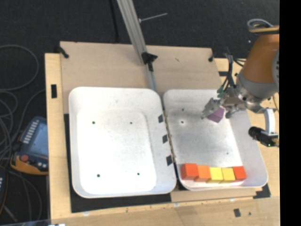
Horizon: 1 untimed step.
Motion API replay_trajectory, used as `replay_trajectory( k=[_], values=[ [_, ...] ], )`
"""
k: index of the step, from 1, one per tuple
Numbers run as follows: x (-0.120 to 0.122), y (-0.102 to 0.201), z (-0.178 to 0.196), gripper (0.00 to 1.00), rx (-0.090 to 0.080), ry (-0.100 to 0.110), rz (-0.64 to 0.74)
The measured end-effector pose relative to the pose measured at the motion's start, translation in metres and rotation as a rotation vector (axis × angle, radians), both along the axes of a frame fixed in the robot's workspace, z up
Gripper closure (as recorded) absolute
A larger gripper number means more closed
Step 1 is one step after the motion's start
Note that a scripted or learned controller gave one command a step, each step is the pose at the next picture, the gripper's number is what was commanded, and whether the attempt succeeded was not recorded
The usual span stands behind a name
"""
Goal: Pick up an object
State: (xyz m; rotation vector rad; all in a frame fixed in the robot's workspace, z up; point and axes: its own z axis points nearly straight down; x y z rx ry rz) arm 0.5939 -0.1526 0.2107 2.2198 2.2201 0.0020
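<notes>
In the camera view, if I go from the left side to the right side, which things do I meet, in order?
Handheld controller on the floor → left white bin → right white bin → purple block at the gripper → orange band of the arm.

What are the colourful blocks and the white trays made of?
The row of blocks, orange to yellow, looks like painted wood or solid plastic: square edges, flat matte colour. I can't tell which. The white trays look like smooth moulded plastic, with rounded corners and raised rims. The purple block by the tool looks alike.
</notes>
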Motion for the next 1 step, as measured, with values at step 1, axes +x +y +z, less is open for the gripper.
replay_trajectory(
  k=[1],
  values=[
    [-0.0216,-0.0595,-0.0905,0.00,-0.001,0.008,-0.004]
  ],
)
